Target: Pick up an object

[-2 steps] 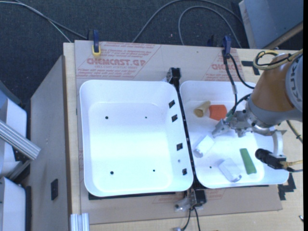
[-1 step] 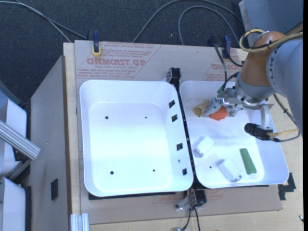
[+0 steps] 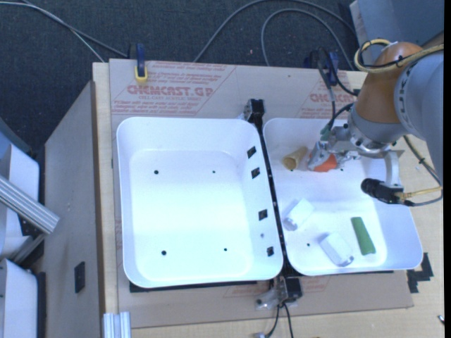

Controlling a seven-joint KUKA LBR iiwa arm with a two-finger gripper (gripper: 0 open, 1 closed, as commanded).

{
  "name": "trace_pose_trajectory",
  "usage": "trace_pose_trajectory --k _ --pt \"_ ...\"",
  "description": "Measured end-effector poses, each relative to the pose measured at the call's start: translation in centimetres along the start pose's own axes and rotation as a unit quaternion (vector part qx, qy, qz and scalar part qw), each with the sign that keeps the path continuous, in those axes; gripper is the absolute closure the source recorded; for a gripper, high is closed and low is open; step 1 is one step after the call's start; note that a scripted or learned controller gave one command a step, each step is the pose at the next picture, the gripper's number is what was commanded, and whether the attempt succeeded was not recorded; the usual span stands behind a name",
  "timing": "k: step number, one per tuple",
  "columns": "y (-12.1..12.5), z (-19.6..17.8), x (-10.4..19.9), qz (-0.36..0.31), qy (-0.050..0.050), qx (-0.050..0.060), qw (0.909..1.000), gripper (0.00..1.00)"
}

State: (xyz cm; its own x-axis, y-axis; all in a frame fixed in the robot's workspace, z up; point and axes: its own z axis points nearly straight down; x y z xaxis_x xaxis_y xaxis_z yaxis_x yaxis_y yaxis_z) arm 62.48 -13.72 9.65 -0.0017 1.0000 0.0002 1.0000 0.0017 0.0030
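Bench seen from above at a slant, bearing two shallow white bins side by side. The left bin (image 3: 141,136) fills the centre-left of the frame. The right bin (image 3: 394,248) sits at centre-right. The grey arm (image 3: 416,90) with its orange band enters from the upper right, and its gripper (image 3: 331,150) is low in the upper part of the right bin, just above or touching an orange object (image 3: 324,165); whether anything is gripped, or how far the gripper is open, cannot be told. Just to the left lies a tan cone-shaped piece (image 3: 294,158). Lower in the bin are a small white block (image 3: 299,213), a clear plastic piece (image 3: 336,249) and a green stick (image 3: 363,235). Risk: the grasp may close off-centre and squeeze the orange object out sideways, or nudge the tan piece.
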Motion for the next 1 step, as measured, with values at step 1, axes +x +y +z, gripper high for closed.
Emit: trace_pose_trajectory --k 1 --pt "3.24 -9.49 8.36 -0.003 0.0 -0.004 1.0 1.0"
